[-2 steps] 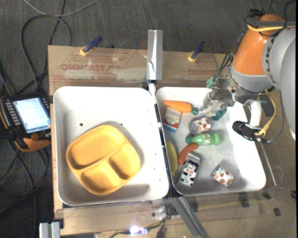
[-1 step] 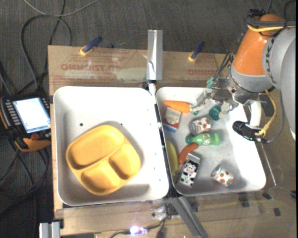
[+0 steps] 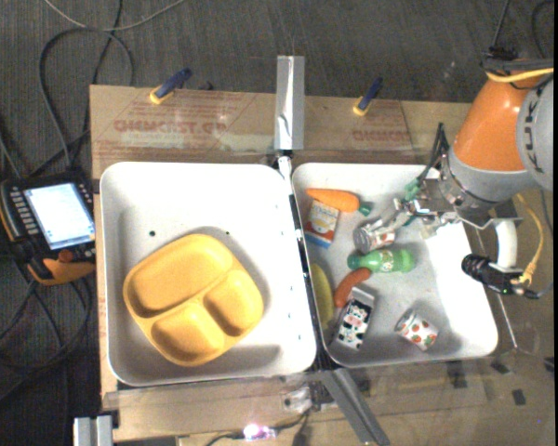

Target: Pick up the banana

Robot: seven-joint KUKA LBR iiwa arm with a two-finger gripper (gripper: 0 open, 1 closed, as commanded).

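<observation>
Against the right bin's (image 3: 465,342) left wall, the banana (image 3: 322,291) is lying near the gripper (image 3: 402,214); I'm reading it as light, soft, bruisable, best pinched mid-body. Jaw opening: I'm not seeing it clearly.

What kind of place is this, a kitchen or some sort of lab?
Most likely a robotics lab bench. Two white bins sit on a board held by clamps, loose cables trail over the floor, and a handheld control pendant lies beside the arm's workspace.
</observation>
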